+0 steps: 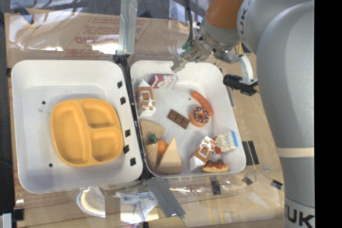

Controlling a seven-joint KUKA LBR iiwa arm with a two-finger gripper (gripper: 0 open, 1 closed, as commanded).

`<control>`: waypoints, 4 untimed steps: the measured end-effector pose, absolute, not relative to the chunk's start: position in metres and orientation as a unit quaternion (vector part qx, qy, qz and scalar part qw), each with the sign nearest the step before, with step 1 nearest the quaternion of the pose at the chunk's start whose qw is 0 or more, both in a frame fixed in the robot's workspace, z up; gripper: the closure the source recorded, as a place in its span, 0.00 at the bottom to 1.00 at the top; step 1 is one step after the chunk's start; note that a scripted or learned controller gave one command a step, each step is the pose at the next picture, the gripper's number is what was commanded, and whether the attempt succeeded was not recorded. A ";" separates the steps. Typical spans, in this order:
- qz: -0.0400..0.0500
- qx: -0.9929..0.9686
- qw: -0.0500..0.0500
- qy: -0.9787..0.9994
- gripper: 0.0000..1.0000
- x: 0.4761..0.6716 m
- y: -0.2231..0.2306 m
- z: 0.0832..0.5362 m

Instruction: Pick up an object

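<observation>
The right bin (227, 93) holds several toy foods. A small maroon and white carton (163, 81) lies at its back, with an orange and white carton (145, 100) just in front. A sausage (202, 102), a chocolate donut (200, 115) and a brown chocolate bar (178, 118) sit in the middle. A cheese wedge (170, 156) and a small orange piece (161, 146) lie at the front left. My gripper (177, 64) hangs over the bin's back rim, just above and right of the maroon carton, with nothing seen in it.
The left bin (26, 83) holds a yellow divided plate (85, 131). At the right bin's front right lie a blue and white box (227, 140), another orange carton (204, 150) and a red-topped pastry (215, 167). My arm covers the right side.
</observation>
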State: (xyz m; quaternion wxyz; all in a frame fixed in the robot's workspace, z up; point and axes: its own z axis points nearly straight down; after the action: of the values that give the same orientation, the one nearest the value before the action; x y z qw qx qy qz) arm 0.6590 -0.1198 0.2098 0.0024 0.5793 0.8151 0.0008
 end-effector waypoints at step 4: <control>0.001 0.567 0.000 0.824 1.00 0.577 -0.210 0.103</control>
State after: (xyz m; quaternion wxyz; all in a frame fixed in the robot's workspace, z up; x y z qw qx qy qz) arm 0.5771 -0.2096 0.1028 0.0004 0.5668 0.8238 0.0012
